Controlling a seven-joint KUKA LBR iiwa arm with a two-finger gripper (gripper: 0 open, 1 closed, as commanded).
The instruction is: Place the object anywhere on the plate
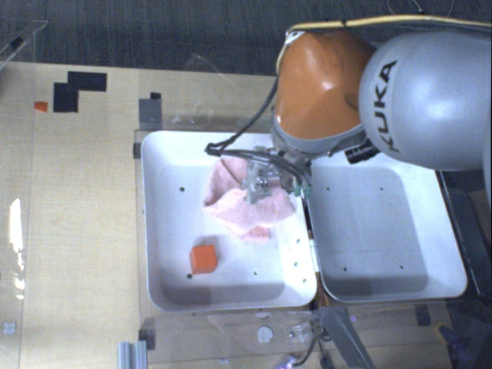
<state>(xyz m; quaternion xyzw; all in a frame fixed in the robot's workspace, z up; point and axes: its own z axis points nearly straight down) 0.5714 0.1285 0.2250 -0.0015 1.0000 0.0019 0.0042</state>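
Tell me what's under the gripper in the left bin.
The gripper hangs over a crumpled pink cloth on the left bin floor. Anything beneath the cloth is covered. An orange cube sits apart, nearer the front.

Two white bins are seen on a pale wooden bench. A pink plate, mottled in lighter and darker pink, and a small orange block are shown in the left bin. The arm is coloured grey, with black lettering and an orange band. Black marks are seen on the bench.
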